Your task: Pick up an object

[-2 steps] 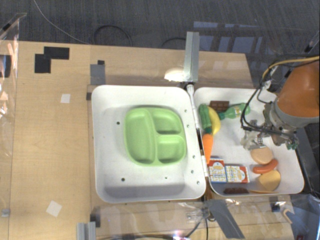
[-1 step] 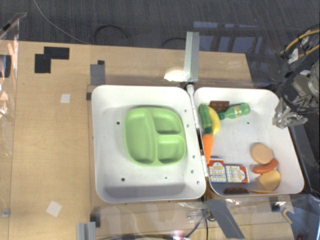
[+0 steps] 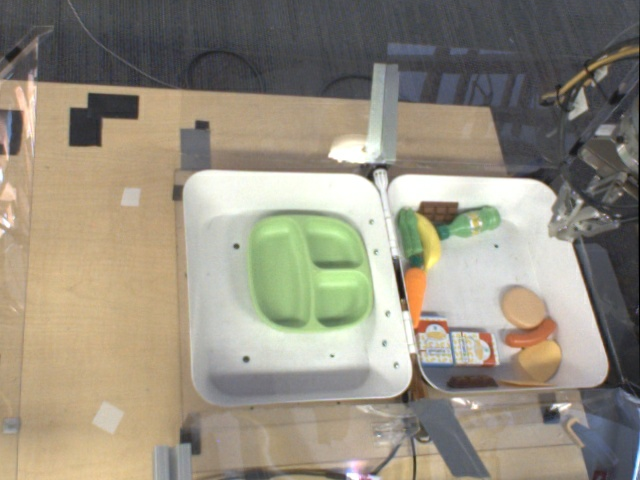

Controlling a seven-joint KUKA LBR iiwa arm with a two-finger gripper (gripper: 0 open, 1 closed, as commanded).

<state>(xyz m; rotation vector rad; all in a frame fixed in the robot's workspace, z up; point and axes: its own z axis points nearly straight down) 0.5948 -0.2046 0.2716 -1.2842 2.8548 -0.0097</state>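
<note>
Camera view: the gripper (image 3: 578, 218) hangs at the right bin's (image 3: 560, 268) outer rim, touching nothing; whether it is clenched I cannot tell. Banana (image 3: 430, 242), bottle (image 3: 470, 223), carrot (image 3: 415, 293) and box (image 3: 457, 347) lie inside.

Left bin (image 3: 200, 268): divided tray (image 3: 308, 272) at centre.
Right bin (image 3: 570, 298): bottle (image 3: 468, 223), banana (image 3: 429, 241) at rear; carrot (image 3: 415, 293) along left wall; carton (image 3: 456, 347) at front; bread roll (image 3: 523, 307) front right.
</note>
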